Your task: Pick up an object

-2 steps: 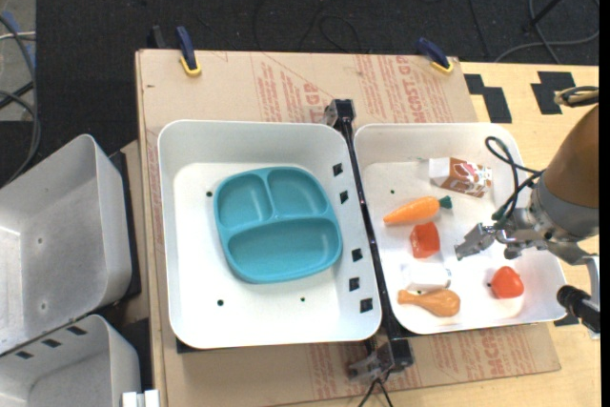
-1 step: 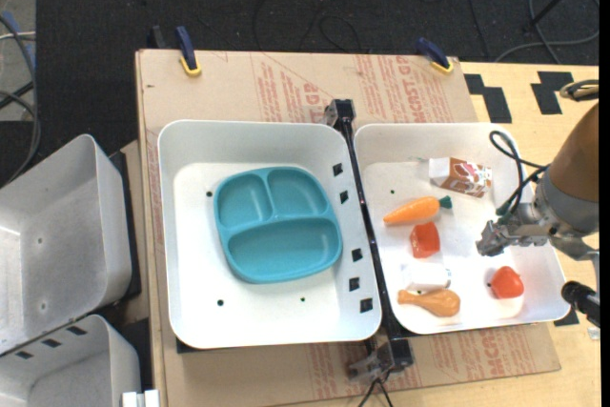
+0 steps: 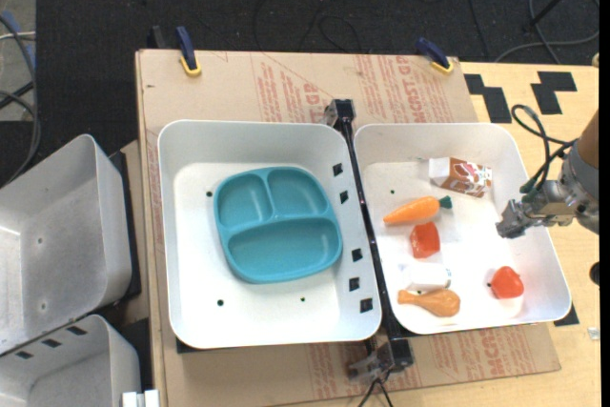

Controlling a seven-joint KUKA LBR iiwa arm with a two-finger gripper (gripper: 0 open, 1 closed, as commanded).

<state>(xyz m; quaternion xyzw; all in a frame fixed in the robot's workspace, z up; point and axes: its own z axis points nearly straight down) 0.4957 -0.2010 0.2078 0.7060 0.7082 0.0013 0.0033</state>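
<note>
Cardboard covered your table; the end effector (image 3: 512,222) hung at the right bin's (image 3: 539,274) edge, its state unclear. That carrot (image 3: 416,211) looked light, rigid; grip mid-body.

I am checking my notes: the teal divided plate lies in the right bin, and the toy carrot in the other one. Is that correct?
Not quite. The camera view shows the teal divided plate in the left bin; the toy carrot lies in the other one, the right bin.
</note>
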